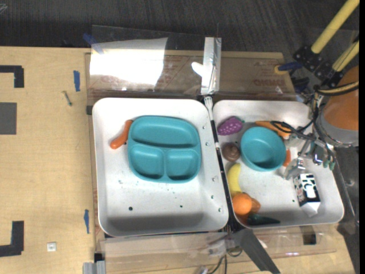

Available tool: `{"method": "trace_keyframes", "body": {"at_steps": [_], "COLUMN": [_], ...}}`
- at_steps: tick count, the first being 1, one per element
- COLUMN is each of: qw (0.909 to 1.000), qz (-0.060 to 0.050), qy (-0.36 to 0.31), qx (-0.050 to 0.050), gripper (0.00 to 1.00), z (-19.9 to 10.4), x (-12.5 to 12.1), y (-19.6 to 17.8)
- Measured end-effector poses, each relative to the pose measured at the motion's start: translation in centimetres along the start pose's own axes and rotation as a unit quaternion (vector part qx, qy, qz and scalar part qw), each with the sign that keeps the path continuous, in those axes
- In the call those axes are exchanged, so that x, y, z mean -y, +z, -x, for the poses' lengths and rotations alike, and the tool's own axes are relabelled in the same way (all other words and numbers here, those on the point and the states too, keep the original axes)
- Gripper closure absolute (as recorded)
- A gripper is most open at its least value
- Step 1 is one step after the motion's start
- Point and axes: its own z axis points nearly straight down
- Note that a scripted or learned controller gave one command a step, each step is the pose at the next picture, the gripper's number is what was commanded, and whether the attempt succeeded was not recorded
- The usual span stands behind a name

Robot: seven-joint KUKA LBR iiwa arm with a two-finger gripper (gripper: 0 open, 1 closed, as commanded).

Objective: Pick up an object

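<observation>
While the gripper (296,163) hangs just right of the teal bowl (262,148) in the right bin (332,210), its grip cannot be told. Left of the bowl lie purple grapes (230,125), a banana (234,177) and an orange (242,204).

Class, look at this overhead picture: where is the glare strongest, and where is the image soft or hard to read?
In the camera view, the strongest glare sits on the clear plastic sheet behind the left bin, washing it out to white; the teal divided plate is evenly lit with soft shadows; the gripper beside the teal bowl is blurred and cluttered, so its detail is hard to read.
</observation>
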Motion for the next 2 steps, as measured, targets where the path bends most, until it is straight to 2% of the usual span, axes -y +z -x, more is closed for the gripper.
{"method": "trace_keyframes", "body": {"at_steps": [1, 2], "qw": [0.9958, 0.9889], "qz": [0.002, -0.001], "qy": [0.091, 0.148], "qx": [0.004, -0.013], "gripper": [0.0, 0.0], "z": [-0.5, 2.3], "x": [0.6, 1.1], "y": [-0.2, 1.3]}}
